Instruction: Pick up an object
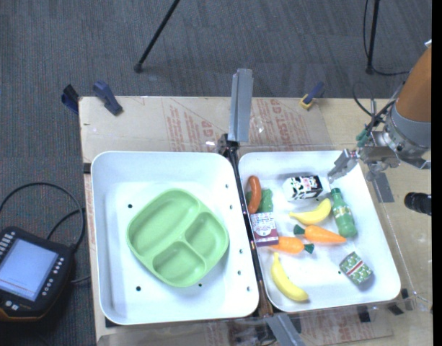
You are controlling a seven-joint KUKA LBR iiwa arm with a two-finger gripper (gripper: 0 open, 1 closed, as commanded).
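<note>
Camera view, inspected from the pincer point(359, 158) outward: it hangs above the upper right corner of the right white bin point(391, 262), holding nothing; how wide it stands cannot be told. Toward eight o'clock, close by, lies a black-and-white milk carton point(303, 187). At six o'clock lies a green plastic bottle point(342, 213), with a yellow banana point(312, 213) beside it and an orange carrot point(324, 234) below. Further toward nine o'clock, the left white bin point(105, 186) carries a light green divided plate point(178, 237). Both bins rest on the desk point(163, 125).
</note>
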